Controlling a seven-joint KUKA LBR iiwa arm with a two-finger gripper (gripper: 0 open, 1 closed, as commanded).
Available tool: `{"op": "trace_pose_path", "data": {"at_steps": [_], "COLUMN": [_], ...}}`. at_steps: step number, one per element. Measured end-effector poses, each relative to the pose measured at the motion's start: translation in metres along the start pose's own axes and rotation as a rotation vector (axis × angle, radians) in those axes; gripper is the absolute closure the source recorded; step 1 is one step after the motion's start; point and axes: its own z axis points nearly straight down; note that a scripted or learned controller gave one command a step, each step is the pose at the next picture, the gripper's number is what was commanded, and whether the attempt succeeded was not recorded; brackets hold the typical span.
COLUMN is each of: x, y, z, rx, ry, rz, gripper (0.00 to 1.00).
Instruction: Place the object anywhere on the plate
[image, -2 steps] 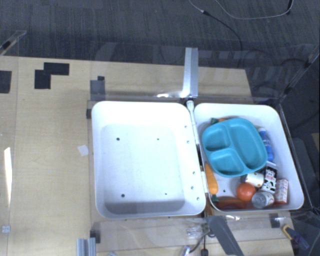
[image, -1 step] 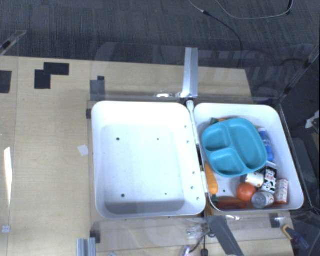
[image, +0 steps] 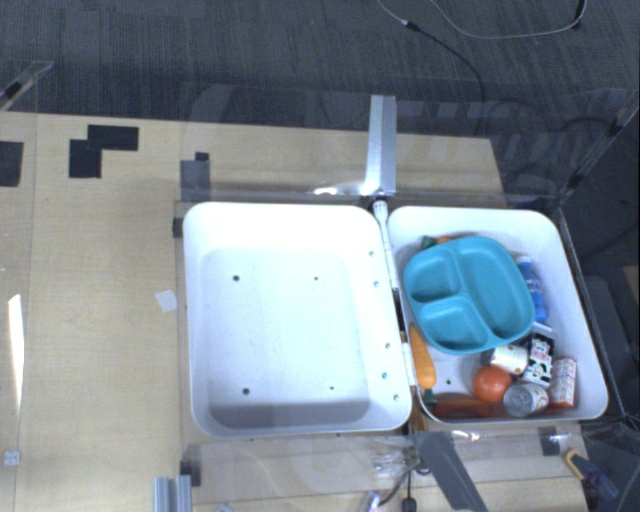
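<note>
On a pale wooden bench (image: 90, 300) two shallow white bins sit side by side, seen from above at a slant. The left bin (image: 280, 320) shows its bare white floor, dotted with a few small dark holes. The right bin (image: 562, 245) holds a teal plate (image: 468, 292) with three compartments, lying flat in the upper middle of the bin.

Small objects crowd around the plate's lower and right edges. An orange carrot-shaped piece (image: 424, 364) lies along the bin's left wall, just below the plate. A round red-orange ball (image: 491, 382) sits near the bottom, touching a silver can top (image: 519, 400). A dark red long item (image: 456, 405) lies along the bottom wall. A black-and-white patterned piece (image: 540, 360) and a red-and-white cylinder (image: 564, 382) sit in the lower right corner. A blue item (image: 531, 286) rests against the plate's right edge.

Which of these is the task's object cannot be told. Whether the claw is open or closed cannot be told either.

A metal post (image: 382, 150) stands behind the bins.
</note>
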Motion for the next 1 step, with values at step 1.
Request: {"op": "trace_pose_path", "data": {"at_steps": [1], "x": [0.0001], "y": [0.0], "z": [0.0001], "rx": [0.0], "ry": [0.0], "rz": [0.0], "gripper": [0.0]}}
